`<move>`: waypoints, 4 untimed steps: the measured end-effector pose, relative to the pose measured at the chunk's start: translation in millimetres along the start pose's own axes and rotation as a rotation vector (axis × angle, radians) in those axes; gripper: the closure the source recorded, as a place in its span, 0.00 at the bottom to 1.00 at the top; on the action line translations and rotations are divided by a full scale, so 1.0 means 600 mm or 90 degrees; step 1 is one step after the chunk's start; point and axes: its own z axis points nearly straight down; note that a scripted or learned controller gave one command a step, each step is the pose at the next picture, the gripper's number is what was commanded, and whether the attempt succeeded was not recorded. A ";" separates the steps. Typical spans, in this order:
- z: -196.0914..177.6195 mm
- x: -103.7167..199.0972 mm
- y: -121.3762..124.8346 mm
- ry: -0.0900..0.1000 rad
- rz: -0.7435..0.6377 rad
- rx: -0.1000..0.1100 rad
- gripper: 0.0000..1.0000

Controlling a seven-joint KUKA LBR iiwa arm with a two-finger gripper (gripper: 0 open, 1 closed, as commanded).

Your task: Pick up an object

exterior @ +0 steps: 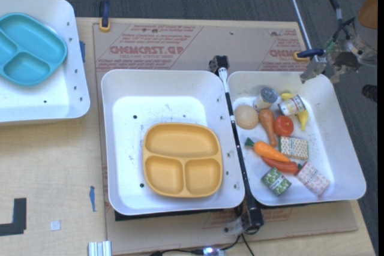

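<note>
So far nothing is picked: my gripper (324,66) hovers at the right bin's (343,147) far rim, grip unreadable, with the toy food (279,150) lying inside.

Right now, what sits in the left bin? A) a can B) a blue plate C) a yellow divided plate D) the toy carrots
C: the yellow divided plate lies in the left bin, while the carrots and the can are in the right bin.
</note>
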 end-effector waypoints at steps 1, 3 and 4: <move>0.142 0.071 0.004 -0.001 0.000 -0.002 0.00; 0.168 0.126 -0.123 -0.002 0.001 -0.008 1.00; 0.025 0.218 -0.230 0.001 0.000 0.001 1.00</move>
